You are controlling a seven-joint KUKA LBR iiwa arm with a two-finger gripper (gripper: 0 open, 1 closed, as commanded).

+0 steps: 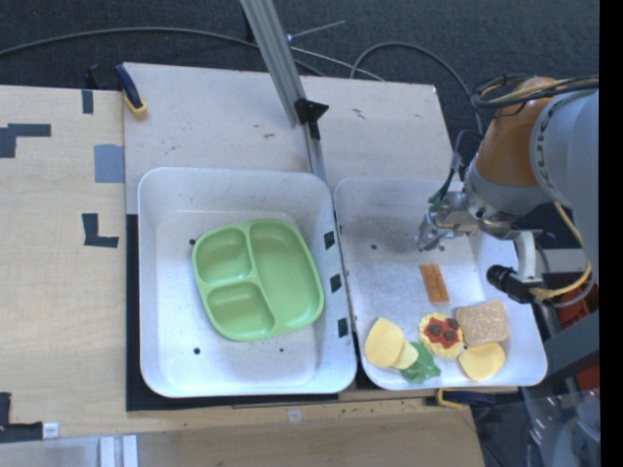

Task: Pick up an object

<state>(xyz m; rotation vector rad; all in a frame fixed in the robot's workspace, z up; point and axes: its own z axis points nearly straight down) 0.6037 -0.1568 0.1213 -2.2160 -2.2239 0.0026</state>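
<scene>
Right white bin [389, 217], fingers [429, 239] above orange stick [434, 282], apart from it, grip state unclear

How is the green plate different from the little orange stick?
The green plate is big, rounded and split into three compartments; the orange stick is small, thin and plain. The green plate lies in the left bin, apart from other things; the orange stick lies in the right bin, near the toy food and below the gripper. Both lie flat.
</scene>
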